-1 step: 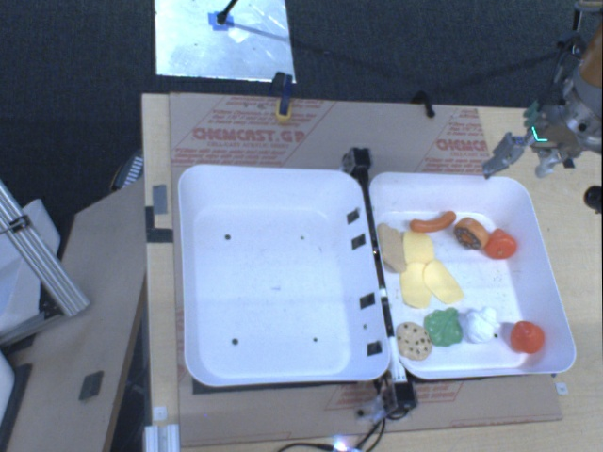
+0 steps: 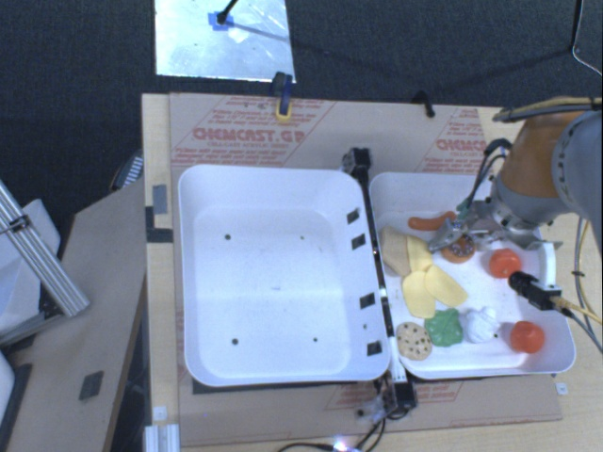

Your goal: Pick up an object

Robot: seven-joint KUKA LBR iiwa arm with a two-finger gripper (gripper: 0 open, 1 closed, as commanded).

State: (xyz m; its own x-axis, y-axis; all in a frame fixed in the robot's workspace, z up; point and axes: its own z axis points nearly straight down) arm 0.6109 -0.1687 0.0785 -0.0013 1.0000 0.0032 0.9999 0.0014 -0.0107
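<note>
Tool (image 2: 450, 240) hovers low in the right bin (image 2: 562, 342), just beside the small brown round toy (image 2: 461, 249); we cannot tell its opening. We judge a straight, centred descent before closing works best.

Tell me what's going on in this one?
The arm reaches in from the right with its gripper low over the right bin, near a small round brown piece and a sausage. Toy foods lie around it: yellow slices, a cookie, a green piece. Nothing looks lifted yet.
</note>
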